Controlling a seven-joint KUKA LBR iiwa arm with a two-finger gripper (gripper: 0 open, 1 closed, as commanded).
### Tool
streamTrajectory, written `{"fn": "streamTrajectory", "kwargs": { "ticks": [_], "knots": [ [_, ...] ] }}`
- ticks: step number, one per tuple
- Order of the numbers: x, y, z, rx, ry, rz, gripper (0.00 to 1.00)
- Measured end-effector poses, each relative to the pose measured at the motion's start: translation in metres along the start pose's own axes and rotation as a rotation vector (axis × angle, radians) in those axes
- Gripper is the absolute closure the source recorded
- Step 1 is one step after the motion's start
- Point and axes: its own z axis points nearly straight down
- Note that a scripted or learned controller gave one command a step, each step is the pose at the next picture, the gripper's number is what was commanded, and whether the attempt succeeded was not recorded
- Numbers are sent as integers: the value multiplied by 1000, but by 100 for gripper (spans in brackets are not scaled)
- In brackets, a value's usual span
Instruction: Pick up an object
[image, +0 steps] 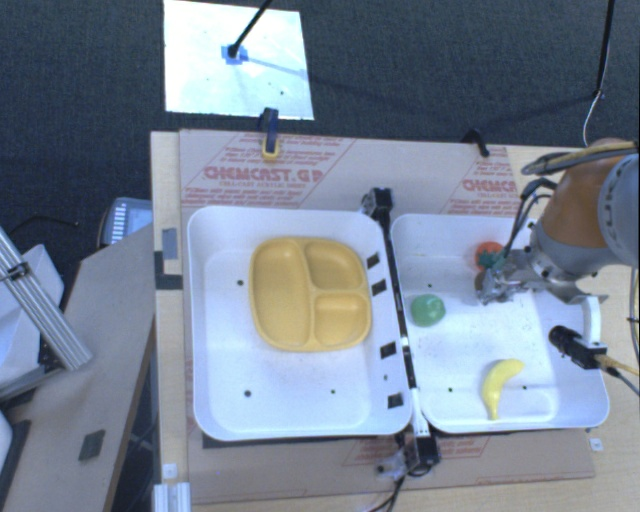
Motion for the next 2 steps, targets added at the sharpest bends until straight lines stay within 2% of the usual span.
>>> {"fn": "streamTrajectory", "kwargs": {
  "ticks": [2],
  "knots": [
    [4,-5,-125,-5,-1,-4,100]
  ]
}}
